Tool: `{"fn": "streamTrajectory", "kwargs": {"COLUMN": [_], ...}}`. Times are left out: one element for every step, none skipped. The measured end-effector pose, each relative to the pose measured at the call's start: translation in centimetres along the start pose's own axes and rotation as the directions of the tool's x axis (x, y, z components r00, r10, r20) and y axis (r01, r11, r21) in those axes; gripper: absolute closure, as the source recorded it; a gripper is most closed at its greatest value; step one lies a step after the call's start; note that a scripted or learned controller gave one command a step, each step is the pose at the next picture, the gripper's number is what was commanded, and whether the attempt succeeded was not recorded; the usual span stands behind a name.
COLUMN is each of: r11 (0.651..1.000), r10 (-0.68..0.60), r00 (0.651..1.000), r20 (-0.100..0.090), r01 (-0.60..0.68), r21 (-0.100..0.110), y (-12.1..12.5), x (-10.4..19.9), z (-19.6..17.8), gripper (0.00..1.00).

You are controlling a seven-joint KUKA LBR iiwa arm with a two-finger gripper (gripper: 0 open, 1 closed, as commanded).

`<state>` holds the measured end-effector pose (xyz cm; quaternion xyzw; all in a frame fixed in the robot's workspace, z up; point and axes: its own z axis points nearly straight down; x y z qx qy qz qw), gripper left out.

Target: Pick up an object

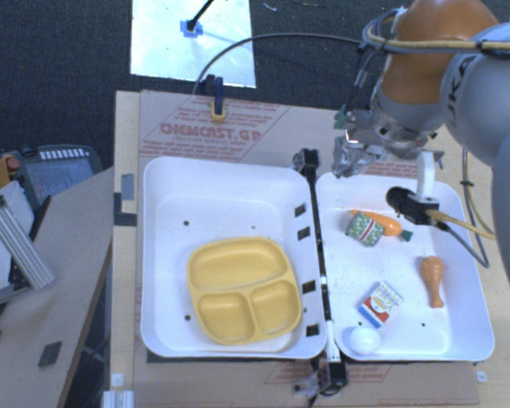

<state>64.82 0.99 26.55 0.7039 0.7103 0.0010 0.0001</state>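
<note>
Tool (pixel 352 164) hangs over right bin's (pixel 468 278) far-left corner, above can (pixel 366 229).

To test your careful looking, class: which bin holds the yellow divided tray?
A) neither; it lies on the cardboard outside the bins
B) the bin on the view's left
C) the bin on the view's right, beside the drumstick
B: the yellow divided tray lies in the left bin, while the drumstick lies in the right bin.

Red lettering reading "CHEMCAST G P" ran across the cardboard sheet (pixel 209 130), just behind the left bin (pixel 159 236).
</note>
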Motion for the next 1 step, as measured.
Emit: {"fn": "streamTrajectory", "kwargs": {"r11": [1.0], "r10": [-0.001], "r00": [1.0], "r20": [0.0], "r01": [0.001], "r21": [-0.001], "y": [0.49], "x": [4.88], "z": [0.01], "gripper": [1.0]}}
